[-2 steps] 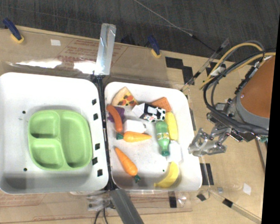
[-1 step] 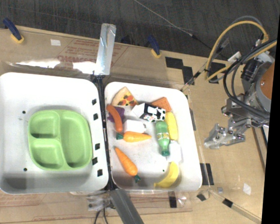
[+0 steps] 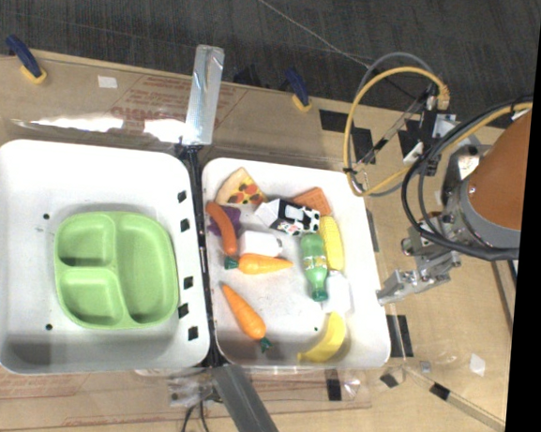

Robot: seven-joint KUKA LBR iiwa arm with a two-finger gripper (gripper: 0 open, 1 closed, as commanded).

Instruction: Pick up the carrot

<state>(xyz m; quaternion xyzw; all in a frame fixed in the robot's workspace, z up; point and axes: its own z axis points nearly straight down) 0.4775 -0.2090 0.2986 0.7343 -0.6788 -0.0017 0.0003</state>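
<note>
Two orange carrots lie in the right bin [image 3: 371, 266]. One carrot [image 3: 262, 265] rests across the middle with its green end to the left. The other carrot [image 3: 243, 312] lies slanted near the front left, its green tip toward the front. My gripper [image 3: 418, 276] hangs to the right of the right bin, outside its wall and well away from both carrots. It holds nothing that I can see.
Around the carrots lie a pizza slice [image 3: 242, 190], a sausage [image 3: 222, 226], a black-and-white cow toy [image 3: 294, 219], a green bottle [image 3: 314, 266] and two bananas [image 3: 332, 241] [image 3: 328, 339]. The left bin holds a green divided plate [image 3: 115, 269]. Cables [image 3: 391, 127] loop behind the gripper.
</note>
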